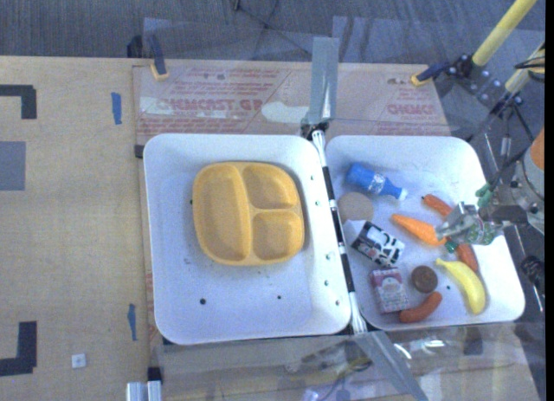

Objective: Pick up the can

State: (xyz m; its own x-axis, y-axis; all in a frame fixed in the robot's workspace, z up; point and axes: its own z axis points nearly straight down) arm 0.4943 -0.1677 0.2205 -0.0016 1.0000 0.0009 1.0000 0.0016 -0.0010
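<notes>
The can, small with a red and pink label, lies on its side near the front of the right bin. My gripper hangs over the right side of that bin, just past the right end of an orange carrot. It is up and to the right of the can, well apart from it. I see nothing held in the gripper.
Around the can lie a brown disc, a reddish sausage, a banana and a black and white carton. A blue bottle lies further back. The left bin holds a yellow divided plate.
</notes>
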